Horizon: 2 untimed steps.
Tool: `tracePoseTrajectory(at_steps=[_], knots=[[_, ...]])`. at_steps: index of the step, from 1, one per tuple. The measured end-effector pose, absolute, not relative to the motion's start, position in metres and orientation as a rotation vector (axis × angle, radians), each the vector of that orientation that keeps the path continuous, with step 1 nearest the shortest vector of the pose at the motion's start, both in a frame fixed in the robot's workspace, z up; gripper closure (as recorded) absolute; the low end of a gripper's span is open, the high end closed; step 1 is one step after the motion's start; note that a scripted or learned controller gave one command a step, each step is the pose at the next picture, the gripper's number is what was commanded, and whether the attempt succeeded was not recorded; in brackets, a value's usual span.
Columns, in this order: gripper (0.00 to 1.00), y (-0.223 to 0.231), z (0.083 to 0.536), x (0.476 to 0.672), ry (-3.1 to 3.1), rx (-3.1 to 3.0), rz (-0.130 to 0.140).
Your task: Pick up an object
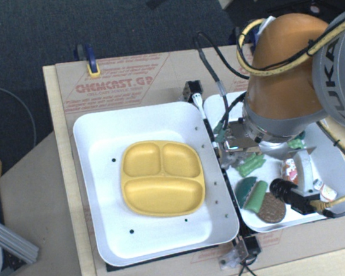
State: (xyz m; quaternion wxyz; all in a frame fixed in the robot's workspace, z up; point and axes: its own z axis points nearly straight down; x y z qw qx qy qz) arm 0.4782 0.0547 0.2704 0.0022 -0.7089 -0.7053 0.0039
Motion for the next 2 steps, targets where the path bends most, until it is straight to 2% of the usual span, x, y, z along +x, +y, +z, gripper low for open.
tracePoseTrajectory(at_steps=[1,2], knots=[[1.0,0.058,0.284,0.48,-2.222,-2.222,-0.002],[1.0,0.103,0.364,0.48,-2.232,-2.217,-0.015]])
